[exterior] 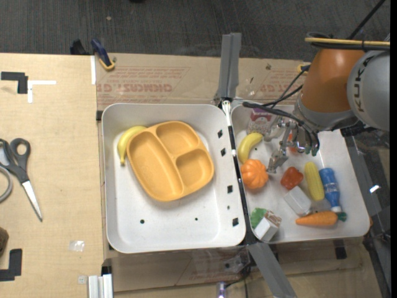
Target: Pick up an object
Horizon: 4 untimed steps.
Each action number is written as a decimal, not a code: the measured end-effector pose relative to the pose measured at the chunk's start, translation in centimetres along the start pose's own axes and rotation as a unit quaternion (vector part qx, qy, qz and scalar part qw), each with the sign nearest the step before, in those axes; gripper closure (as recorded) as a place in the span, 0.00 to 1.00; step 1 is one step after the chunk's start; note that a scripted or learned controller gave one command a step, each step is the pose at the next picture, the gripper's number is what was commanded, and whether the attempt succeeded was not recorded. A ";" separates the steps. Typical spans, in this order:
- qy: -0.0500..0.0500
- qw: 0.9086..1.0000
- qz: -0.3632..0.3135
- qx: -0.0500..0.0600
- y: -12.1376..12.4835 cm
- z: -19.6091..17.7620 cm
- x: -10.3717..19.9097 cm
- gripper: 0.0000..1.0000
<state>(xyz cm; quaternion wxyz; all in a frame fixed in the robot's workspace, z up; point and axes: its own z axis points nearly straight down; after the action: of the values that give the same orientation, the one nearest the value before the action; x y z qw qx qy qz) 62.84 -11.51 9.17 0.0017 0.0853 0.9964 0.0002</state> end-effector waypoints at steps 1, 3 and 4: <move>-0.001 0.998 -0.067 0.001 -3.9 -0.1 -2.2 0.00; 0.002 0.997 -0.083 0.000 -9.3 0.1 5.6 0.00; 0.001 0.997 -0.083 0.000 -9.3 -0.7 5.5 1.00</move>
<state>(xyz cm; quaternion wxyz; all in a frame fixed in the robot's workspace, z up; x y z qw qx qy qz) 55.89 -19.73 9.85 0.0010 0.0022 1.0000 0.0002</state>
